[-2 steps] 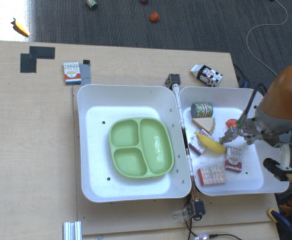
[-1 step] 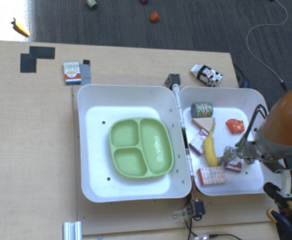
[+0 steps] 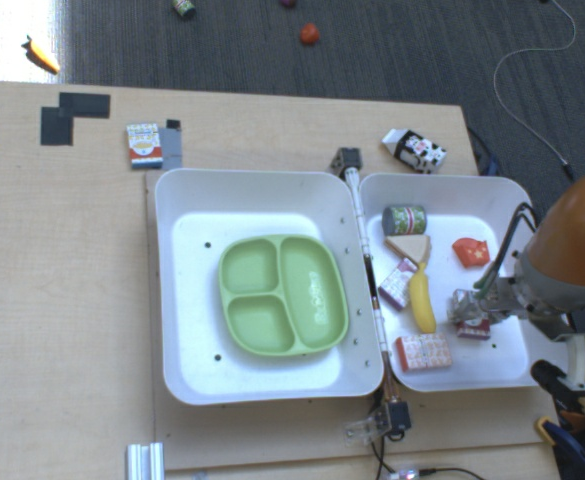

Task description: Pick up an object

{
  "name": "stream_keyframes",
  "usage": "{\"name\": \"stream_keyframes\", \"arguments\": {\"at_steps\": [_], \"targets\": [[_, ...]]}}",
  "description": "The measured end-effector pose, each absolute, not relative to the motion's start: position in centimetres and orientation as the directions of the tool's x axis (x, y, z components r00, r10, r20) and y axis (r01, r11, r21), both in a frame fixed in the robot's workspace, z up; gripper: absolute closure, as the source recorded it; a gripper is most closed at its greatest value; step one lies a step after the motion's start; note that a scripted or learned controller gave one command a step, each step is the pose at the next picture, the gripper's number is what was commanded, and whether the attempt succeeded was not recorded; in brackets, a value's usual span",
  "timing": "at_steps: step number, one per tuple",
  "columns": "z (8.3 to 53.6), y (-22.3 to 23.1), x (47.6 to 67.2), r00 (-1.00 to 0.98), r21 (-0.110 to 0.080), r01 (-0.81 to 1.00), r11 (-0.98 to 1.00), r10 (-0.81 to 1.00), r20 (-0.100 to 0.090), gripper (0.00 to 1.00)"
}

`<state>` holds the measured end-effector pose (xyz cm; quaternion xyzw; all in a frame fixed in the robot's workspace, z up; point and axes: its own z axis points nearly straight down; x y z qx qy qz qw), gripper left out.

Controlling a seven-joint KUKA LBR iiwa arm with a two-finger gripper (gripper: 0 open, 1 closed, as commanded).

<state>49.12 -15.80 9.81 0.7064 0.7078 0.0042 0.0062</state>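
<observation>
Right bin (image 3: 517, 196) floor lies bare behind the end effector (image 3: 469, 313) (grip state unclear), beside the banana (image 3: 423, 303).

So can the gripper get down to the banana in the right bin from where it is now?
Probably yes. The gripper sits low in the right bin, just right of the banana, with bare bin floor between them. A pink packet touching the banana's left side could crowd a grasp.

Overhead slant onto both bins (image 3: 272, 183)
</observation>
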Motion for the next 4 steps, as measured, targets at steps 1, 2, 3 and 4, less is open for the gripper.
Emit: {"name": "stream_keyframes", "arguments": {"at_steps": [1,2,3,4], "targets": [[18.5,-6.1,48.8,-0.004,0.004,1.000,0.004,1.000,0.001,1.00],[19.9,0.8,48.8,-0.005,0.003,1.000,0.005,1.000,0.001,1.00],[18.4,-0.9,48.7,-0.002,0.002,1.000,0.002,1.000,0.000,1.00],[18.4,0.9,52.1,-0.005,0.002,1.000,0.005,1.000,0.001,1.00]]}}
